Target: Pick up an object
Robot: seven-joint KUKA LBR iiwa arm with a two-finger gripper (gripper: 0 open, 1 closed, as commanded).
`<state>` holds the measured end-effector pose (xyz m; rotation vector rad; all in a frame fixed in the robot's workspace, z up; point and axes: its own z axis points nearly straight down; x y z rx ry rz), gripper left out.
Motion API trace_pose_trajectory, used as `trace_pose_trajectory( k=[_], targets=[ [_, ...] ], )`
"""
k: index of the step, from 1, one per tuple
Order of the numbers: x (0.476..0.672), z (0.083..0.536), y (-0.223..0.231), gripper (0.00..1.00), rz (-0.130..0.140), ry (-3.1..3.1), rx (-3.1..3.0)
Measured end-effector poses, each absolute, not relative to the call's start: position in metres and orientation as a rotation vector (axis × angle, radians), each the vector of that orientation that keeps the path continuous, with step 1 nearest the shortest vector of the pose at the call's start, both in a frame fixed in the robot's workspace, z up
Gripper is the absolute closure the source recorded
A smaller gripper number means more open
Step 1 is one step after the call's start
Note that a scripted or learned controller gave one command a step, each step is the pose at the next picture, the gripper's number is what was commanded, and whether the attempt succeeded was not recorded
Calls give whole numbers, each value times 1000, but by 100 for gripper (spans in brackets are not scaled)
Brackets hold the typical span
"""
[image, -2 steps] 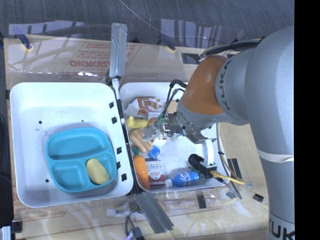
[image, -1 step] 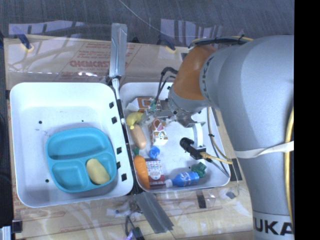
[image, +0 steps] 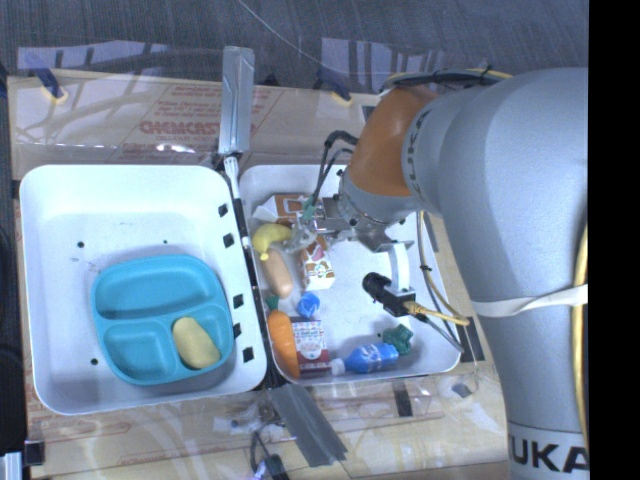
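Although the task asks only that one object be lifted, we judge from the frame that nothing has left its bin yet. Nearest us, along the lower edge of the right white bin (image: 437, 366), lie a blue plastic bottle with a white cap (image: 372, 358), a small dark green block (image: 398, 337), a red-and-white labelled packet (image: 309, 345) and an orange carrot-shaped toy (image: 283, 339), all resting on the floor. To the lower left of the frame, the left white bin (image: 60, 208) carries a turquoise divided plastic tray (image: 150, 298) with a yellow lemon-shaped toy (image: 196, 341) in its lower right compartment.

Further up the right bin we see a tan sausage-shaped toy (image: 279, 274), a small white carton with orange print (image: 318, 265) and a yellow banana-shaped toy (image: 269, 236). The gripper (image: 316, 220) hangs low just above this cluster, near the carton and banana. We cannot tell how it is set, nor whether it has anything. In our judgement the pick is at the reaching stage: securing and lifting an object remain.

Beyond, the grey arm with its orange band (image: 385, 158) crosses the bench (image: 170, 118) at the upper frame.
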<state>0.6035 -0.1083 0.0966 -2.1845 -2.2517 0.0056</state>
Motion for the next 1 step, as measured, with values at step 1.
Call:
trace_pose_trajectory(
  k=[1],
  targets=[
    [598,191,-31,100,-1,-2486,-1922]
  ],
)
